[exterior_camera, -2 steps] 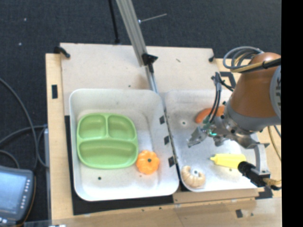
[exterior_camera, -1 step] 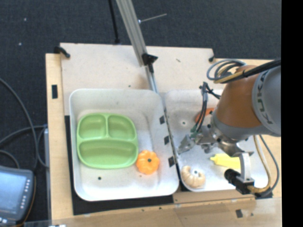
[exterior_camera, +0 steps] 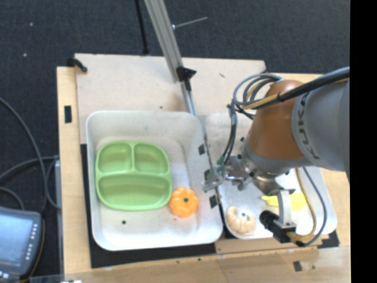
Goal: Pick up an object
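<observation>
We are seeing the gripper hanging over the seam between the two bins, its grip impossible to judge, with the orange pumpkin lying just left of it, beside the green tray.

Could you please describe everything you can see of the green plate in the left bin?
The green plate is a rounded-corner tray of what looks like plastic, with two small compartments above one long one. It lies flat on the left bin's floor. A small orange pumpkin sits against its lower right corner.
</observation>
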Robot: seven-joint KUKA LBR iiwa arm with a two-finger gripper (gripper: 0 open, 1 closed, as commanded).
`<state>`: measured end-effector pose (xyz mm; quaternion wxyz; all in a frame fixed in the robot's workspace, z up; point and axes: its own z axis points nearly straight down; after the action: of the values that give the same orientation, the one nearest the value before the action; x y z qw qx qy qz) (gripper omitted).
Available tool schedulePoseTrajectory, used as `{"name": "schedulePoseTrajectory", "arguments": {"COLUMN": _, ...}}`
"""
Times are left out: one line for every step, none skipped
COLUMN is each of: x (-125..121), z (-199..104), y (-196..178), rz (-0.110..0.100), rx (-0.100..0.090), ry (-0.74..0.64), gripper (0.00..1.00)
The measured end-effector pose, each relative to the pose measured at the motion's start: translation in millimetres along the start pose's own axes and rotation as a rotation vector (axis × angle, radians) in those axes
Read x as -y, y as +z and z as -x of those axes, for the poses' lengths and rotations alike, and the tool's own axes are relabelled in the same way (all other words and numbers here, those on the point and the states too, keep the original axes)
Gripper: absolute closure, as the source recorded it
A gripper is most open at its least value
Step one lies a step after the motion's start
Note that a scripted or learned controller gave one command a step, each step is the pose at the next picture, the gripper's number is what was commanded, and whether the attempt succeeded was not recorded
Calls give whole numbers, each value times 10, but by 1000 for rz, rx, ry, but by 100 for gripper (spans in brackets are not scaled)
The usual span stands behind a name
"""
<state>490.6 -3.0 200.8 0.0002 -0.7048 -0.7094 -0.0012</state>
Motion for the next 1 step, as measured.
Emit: {"name": "schedulePoseTrajectory", "arguments": {"x": -262, "z": -698, "y": 5, "rz": -1, "rx": -1, "ry": -2, "gripper": 0}}
